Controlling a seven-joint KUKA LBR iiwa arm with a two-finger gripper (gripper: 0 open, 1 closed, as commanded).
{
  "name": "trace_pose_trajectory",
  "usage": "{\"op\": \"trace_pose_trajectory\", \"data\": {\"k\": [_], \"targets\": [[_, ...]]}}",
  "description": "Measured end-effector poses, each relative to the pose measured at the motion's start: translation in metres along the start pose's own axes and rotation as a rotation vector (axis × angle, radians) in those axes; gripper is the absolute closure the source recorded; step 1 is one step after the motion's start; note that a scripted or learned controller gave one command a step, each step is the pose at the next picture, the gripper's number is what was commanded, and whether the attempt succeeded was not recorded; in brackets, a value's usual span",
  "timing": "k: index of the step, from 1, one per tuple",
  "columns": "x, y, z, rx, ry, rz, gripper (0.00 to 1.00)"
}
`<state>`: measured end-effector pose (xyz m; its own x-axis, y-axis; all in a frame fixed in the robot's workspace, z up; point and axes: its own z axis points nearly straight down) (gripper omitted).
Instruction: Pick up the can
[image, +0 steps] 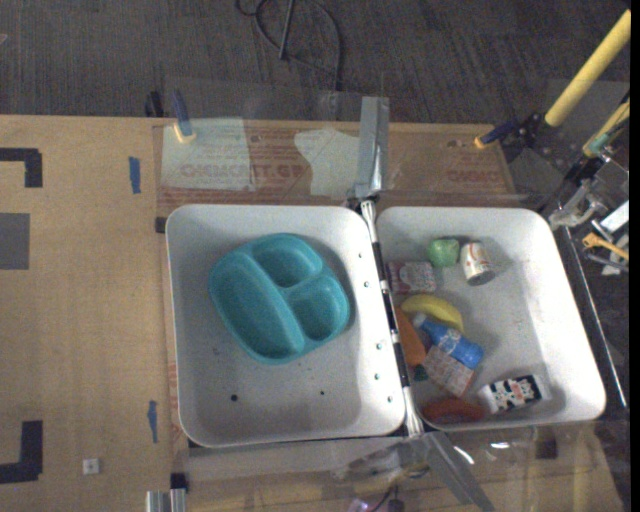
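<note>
Tabletop (80, 330) carries two white bins. Left bin (200, 400) holds just a teal divided plate (280, 296), probably a drop zone. Right bin (560, 330) has the clutter packed along its left wall. Can (476, 261) lies tipped near the back, beside a green item (444, 250), right side open for approach. Tool state: can't tell.

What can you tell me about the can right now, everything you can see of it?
The can is small, with a pale label carrying a reddish patch and a light, metal-looking end. It lies tipped on its side in the right bin, near the far wall. Just to its left in the picture sits a green block, close by or touching; I cannot tell which. Nothing rests on top of it, and the bin floor to its right is bare.
</note>
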<state>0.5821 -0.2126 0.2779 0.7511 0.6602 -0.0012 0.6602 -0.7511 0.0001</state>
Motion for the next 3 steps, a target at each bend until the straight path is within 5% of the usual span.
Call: {"op": "trace_pose_trajectory", "data": {"k": [1,2,3], "targets": [[0.057,-0.017,0.114,0.004,-0.001,0.042,0.0],[0.096,-0.007,0.184,0.003,0.0,-0.038,0.0],[0.097,-0.008,0.174,0.002,-0.001,-0.042,1.0]]}}
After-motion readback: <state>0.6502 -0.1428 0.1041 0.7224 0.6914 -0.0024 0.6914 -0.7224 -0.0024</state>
